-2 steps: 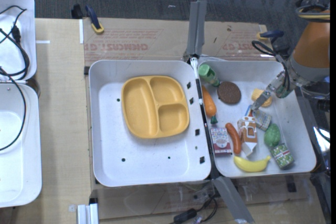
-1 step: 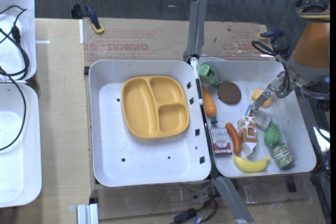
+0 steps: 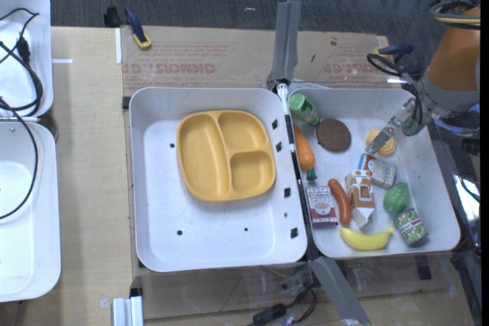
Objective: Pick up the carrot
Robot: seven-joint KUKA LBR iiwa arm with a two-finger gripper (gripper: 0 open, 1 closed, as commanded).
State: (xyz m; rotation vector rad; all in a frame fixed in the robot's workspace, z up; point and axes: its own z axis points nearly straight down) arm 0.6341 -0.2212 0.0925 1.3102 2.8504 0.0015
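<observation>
Against the left wall of the right bin (image 3: 439,164), the carrot (image 3: 304,150) lies lengthwise, orange, with a green bottle (image 3: 303,108) just beyond its far end and a brown cookie (image 3: 334,135) to its right. We see our gripper (image 3: 384,141) well apart from it, over the bin's far right side, low above a yellow piece (image 3: 381,142). We cannot tell how wide our fingers stand or whether they grip anything, since they blur into that piece. The trouble we expect is the wall: the carrot sits so close to the divider that one finger may strike the rim or fail to slip between. A sausage (image 3: 339,200) of similar colour lies nearer, beside a small carton (image 3: 321,204), and we might well seize that instead. The yellow plate (image 3: 226,154) sits in the left bin (image 3: 153,187).
</observation>
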